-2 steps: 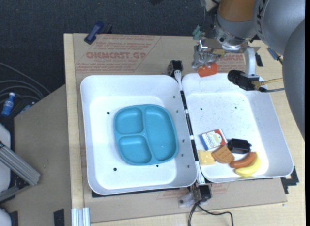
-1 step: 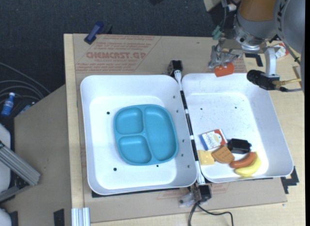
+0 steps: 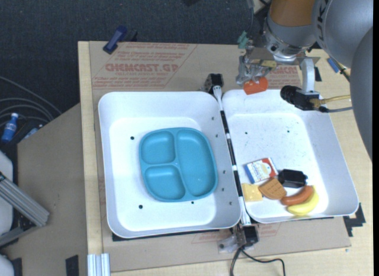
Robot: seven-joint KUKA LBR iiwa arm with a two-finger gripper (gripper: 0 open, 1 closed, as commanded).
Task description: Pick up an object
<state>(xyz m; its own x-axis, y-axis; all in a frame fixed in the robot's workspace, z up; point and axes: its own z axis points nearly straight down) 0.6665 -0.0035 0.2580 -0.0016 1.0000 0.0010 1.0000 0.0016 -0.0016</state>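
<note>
My gripper hangs over the far edge of the right bin, near its back left corner. A small orange-red object sits at its fingertips and looks pinched between the fingers, lifted off the bin floor. At the bin's near end lies a cluster: a small blue, red and white carton, a black block, a yellow slice, a brown round piece, a sausage and a banana.
The left bin holds a blue divided plate. A ridge separates the two bins. The arm's grey body and orange band fill the top right. A black fitting juts out over the right bin's far rim.
</note>
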